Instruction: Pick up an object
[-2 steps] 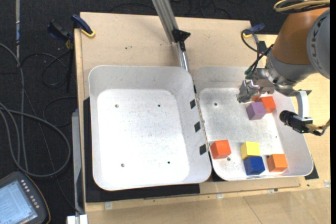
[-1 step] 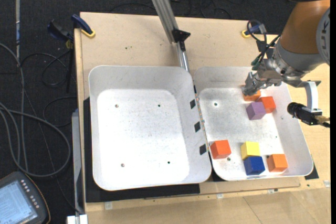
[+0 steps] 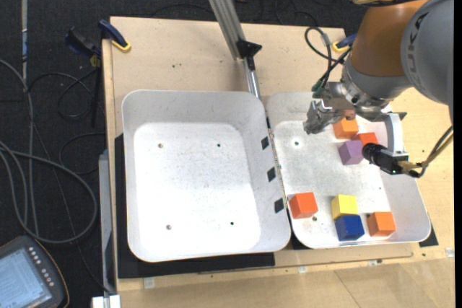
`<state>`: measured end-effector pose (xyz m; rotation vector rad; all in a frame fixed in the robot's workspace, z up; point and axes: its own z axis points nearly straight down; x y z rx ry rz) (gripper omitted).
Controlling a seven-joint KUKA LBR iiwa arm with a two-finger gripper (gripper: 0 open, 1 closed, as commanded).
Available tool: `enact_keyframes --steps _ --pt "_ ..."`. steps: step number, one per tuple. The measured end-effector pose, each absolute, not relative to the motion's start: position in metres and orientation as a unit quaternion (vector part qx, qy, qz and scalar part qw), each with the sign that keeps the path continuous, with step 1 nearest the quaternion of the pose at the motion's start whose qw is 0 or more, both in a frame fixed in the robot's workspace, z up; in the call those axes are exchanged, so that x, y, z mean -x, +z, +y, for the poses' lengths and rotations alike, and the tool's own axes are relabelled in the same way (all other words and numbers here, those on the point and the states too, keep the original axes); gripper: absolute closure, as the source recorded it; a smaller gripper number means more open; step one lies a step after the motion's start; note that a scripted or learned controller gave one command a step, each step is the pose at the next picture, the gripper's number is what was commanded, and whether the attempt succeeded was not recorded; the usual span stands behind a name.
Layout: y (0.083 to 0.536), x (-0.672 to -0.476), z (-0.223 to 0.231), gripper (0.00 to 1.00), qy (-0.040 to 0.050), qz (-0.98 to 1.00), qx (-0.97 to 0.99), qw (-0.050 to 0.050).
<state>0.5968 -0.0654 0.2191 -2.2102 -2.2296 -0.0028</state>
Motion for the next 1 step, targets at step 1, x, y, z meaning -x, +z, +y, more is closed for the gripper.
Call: enact_keyframes --steps 1 --pt "0.2164 -0.5966 -0.0193 1.00 -0.0004 -0.710 0.704 0.001"
